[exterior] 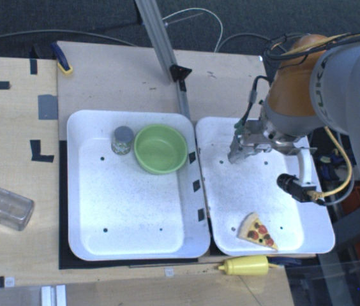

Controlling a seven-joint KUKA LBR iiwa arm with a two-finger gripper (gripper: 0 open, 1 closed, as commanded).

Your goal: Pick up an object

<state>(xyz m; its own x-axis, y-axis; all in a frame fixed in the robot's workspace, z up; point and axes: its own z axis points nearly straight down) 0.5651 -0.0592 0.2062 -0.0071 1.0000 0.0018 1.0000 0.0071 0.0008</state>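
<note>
Here, a jar (122,139) and bowl (161,148) lie in the left bin (84,234), well left of the gripper (237,155), whose grip cannot be told; a pizza slice (257,231) lies below-right of it, apart, in the right bin (314,234).

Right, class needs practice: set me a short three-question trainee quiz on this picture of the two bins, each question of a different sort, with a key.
1. True or false: the green bowl sits in the right bin.
2. Which object lies in the right bin's near corner? A) small jar B) toy pizza slice C) yellow bottle
3. Fill in: the gripper hangs over the ____ bin.

Key: 1 false, it sits in the left bin beside the small jar. 2 B, the toy pizza slice; the yellow bottle lies outside. 3 right.
</note>
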